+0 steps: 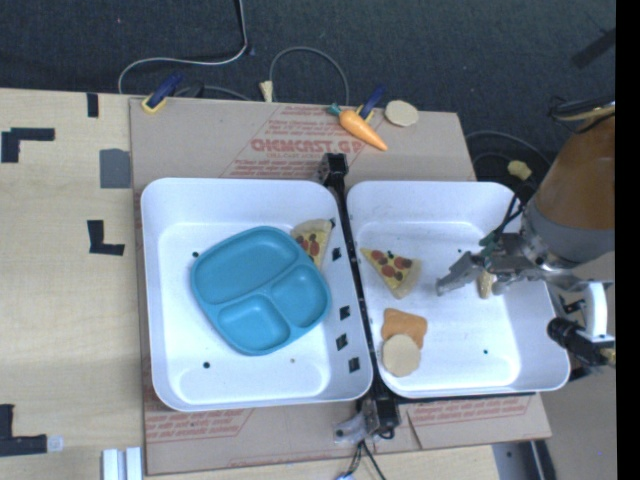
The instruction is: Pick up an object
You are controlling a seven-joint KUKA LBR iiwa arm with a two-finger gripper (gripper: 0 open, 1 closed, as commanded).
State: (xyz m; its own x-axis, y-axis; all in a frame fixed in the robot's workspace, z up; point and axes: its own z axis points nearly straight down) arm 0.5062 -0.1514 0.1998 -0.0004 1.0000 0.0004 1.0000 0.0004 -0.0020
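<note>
In the right bin (500, 203) lie a pizza slice (392, 269), an orange toast piece (405, 324) and a round beige disc (400, 356) touching the toast's front edge. My gripper (466, 283) hangs over the middle of the right bin, to the right of the pizza slice and apart from it. Its fingers are spread open, one grey finger (450, 279) pointing left toward the slice, with nothing between them. The left bin (165, 268) holds a blue divided plate (260, 290) and a second pizza slice (315, 238) at the plate's far right edge.
A toy carrot (362, 130) and a beige disc (401, 114) lie on the cardboard behind the bins. A black divider strip (345, 268) runs between the two bins. Cables trail across the dark floor at the back.
</note>
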